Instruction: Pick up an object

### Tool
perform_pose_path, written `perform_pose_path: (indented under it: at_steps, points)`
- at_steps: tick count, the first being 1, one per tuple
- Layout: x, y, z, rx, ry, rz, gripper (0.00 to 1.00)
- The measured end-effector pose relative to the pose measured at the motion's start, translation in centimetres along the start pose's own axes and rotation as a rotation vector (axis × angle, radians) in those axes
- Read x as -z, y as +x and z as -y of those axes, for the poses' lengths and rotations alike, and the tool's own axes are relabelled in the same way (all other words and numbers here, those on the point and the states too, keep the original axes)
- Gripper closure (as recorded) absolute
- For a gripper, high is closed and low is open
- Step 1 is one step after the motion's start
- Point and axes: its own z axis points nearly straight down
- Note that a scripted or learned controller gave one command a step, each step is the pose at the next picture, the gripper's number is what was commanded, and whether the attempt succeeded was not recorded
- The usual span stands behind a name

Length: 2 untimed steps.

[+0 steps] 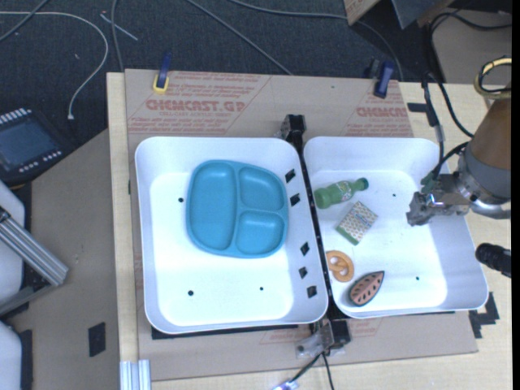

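Right bin point(455, 287), near edge: oval brown-orange leaf-shaped piece point(366, 288); twisted pretzel point(340, 264) beside the divider. Mid-bin: speckled square pad point(357, 221). Farther: green bottle point(340, 191) lying flat. Gripper point(424, 208) at right wall, opening unclear. Left bin point(162, 283): smooth blue compartment plate point(237, 209).

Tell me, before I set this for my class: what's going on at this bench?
A robot arm reaches in from the right, its gripper low over the right bin. Nothing shows between its fingers. That bin holds a green bottle, a patterned packet, a pretzel and a brown oval piece. A blue divided plate lies in the left bin.
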Motion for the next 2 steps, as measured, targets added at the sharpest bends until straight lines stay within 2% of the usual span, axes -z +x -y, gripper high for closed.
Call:
perform_pose_path:
  at_steps: [1,2]
  points:
    - [2.3,0.0,-0.1,-0.001,0.002,0.000,1.00]
    - [1.6,5.3,-1.1,0.003,0.008,-0.004,1.00]
